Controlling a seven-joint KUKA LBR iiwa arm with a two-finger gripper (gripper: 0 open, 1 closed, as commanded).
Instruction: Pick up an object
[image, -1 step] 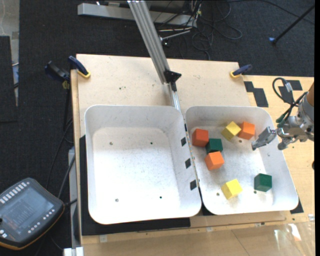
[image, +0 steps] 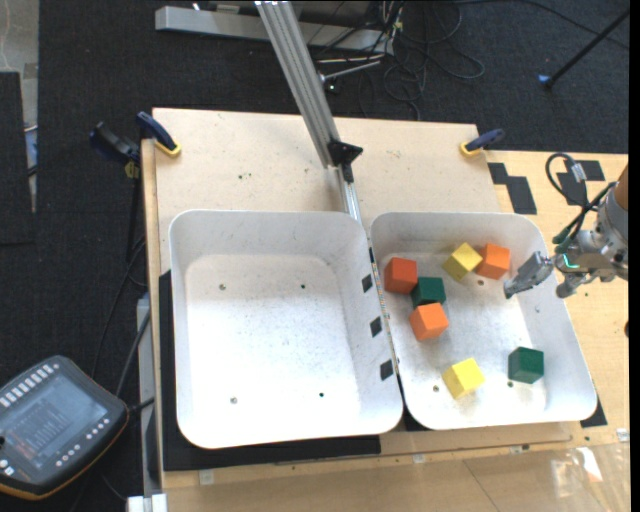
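The right bin (image: 578, 372) holds several small blocks. A red-orange block (image: 401, 274), a dark green block (image: 429, 291) and an orange block (image: 430, 320) cluster near its left wall. A yellow block (image: 464, 259) and an orange block (image: 492, 260) touch at the back. Another yellow block (image: 463, 377) and a green block (image: 526, 364) lie at the front. My gripper (image: 547, 278) hangs over the bin's right rim, open, with nothing between its fingers, just right of the back orange block.
The left bin (image: 260, 330) stands beside the right one, their rims meeting at the middle. A slanted metal rail (image: 305, 85) runs down to the bins' back junction. A teach pendant (image: 45, 425) lies at the lower left, off the bench.
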